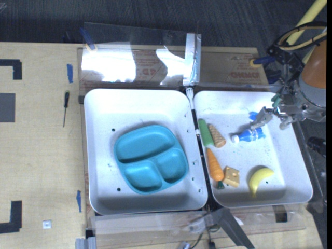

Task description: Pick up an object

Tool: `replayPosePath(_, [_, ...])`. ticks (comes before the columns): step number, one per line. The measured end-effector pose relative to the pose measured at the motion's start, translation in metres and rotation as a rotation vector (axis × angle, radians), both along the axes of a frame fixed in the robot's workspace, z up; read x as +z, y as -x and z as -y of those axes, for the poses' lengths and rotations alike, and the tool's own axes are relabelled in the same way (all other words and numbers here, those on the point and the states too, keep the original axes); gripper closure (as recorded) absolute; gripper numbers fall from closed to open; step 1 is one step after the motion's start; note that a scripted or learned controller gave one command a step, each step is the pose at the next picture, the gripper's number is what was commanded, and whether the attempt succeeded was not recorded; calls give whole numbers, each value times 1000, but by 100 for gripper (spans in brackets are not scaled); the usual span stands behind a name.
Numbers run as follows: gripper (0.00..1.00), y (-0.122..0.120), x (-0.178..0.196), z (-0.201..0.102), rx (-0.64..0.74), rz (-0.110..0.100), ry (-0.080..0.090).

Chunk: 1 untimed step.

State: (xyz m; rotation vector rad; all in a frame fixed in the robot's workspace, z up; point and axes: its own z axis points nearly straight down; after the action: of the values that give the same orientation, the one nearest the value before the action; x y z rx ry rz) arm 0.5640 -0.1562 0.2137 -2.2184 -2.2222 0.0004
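Over the upper right part of the right-hand white bin (298, 154), the two-finger gripper (265, 114) hangs at the end of the grey arm (301, 105); whether its fingers are apart or together cannot be told from this slant, and nothing is seen between them.

Just below and to the left of it lies the small blue-and-white plastic bottle (250, 134), on its side on the bin floor with its white cap pointing left; it is the nearest thing and, in all likelihood, the one to take; it looks light and stiff, smooth and perhaps slippery, and apt to roll, so a grip across its body rather than along it seems wisest.

Further out, the yellow toy banana (259, 178) rests near the front right corner, well apart from the bottle; the tan cracker-like block (231, 177) sits beside the orange toy carrot (215, 166); a green toy vegetable (206, 132) and a tan corn-like piece (217, 137) lie along the left wall; none crowds the bottle, so the approach looks free.

Beyond the divider, the left-hand white bin (98, 108) holds a blue sectioned plastic tray (150, 157).
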Motion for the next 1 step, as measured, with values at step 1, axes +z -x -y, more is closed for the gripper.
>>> replayPosePath(1, [0, -32, -125, 0, -250, 8, 1])
